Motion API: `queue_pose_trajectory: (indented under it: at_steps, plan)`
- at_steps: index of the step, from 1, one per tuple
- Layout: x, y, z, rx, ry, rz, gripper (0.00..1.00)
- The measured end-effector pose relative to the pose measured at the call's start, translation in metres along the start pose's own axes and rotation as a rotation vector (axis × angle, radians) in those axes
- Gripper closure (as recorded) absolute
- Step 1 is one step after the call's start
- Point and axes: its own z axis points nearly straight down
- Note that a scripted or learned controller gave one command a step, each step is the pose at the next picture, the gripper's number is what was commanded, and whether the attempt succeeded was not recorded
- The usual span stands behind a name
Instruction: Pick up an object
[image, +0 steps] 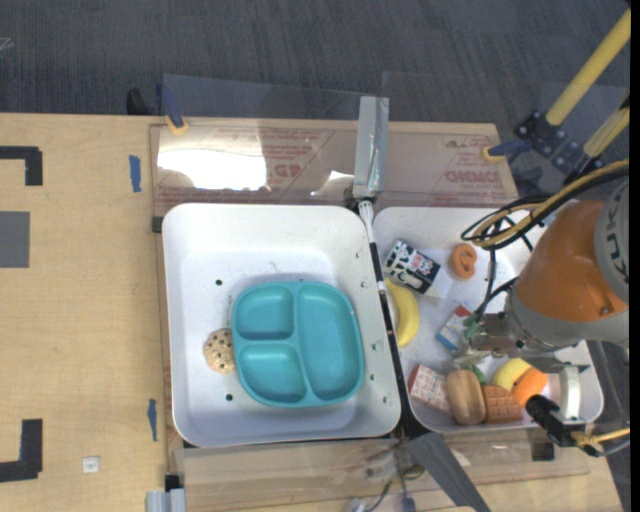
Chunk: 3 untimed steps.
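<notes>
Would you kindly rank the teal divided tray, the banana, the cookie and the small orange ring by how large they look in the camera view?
Largest to smallest:
1. teal divided tray
2. banana, partly hidden by the bin's edge
3. cookie, partly tucked behind the tray
4. small orange ring, close to the cookie in size, so the last two are uncertain

- The arm (590, 290) entered from the right as a bulky grey body with a smooth, rounded casing.
- A broad orange band (568, 270) wrapped it above the wrist, glossy and dome-shaped from this angle.
- Black cables (520, 215) looped over the orange band, with a yellow strand running alongside them.
- Below the band sat a grey metal wrist block (530, 335) with darker fittings and small wires on its left face.
- A thin dark wire (490, 285) hung down beside the wrist.
</notes>
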Motion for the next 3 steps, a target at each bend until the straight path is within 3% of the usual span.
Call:
queue_pose_trajectory:
  at_steps: [1, 2, 3]
  plan:
    - [0.000, -0.001, 0.001, 0.002, 0.000, 0.000, 0.00]
    - [-0.052, 0.047, 0.012, 0.009, 0.010, -0.070, 0.00]
    - [0.000, 0.074, 0.012, 0.003, 0.000, -0.148, 0.00]
